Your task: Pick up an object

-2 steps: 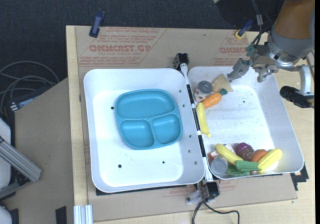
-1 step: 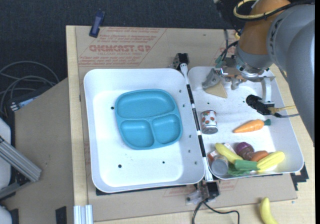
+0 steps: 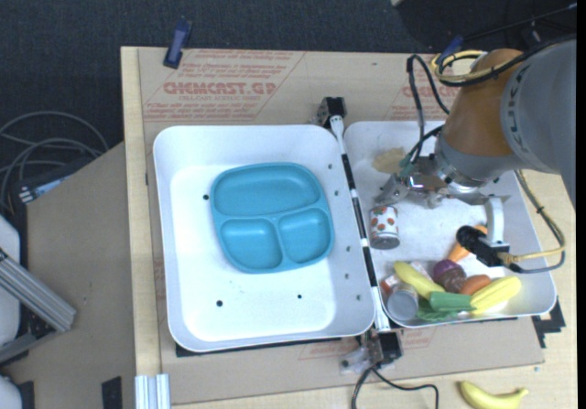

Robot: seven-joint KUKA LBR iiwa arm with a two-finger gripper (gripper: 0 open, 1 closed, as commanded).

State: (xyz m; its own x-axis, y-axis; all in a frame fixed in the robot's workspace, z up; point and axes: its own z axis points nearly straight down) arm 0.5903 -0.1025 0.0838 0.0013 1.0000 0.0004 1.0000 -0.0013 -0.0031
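Reaches in from the right with the claw [image 3: 414, 186] low over the far half of the right bin [image 3: 426, 238]. Cannot tell whether wide or narrow.

Just up-left of the claw: a pale lump [image 3: 389, 160] on the bin floor, too blurred to name.

Just down-left of the claw: a small spotted can [image 3: 385, 226], white with red marks, close to the bin's left wall and apart from the claw.

Farther down from the claw, along the bin's near edge: a heap of toy food touching one another. Counts a yellow banana [image 3: 412, 277], a purple piece [image 3: 449, 272], an orange piece [image 3: 476, 285], a second yellow piece [image 3: 495, 292] and a green piece [image 3: 441, 303], with a round metal tin [image 3: 400, 306] at the heap's left end.

Well left of the claw, in the left bin [image 3: 183, 169]: a blue tray [image 3: 272, 217] with three compartments, lying flat.

Well below the claw, outside both bins: a loose banana [image 3: 494, 393].

Beneath both bins: the counter [image 3: 229, 87].
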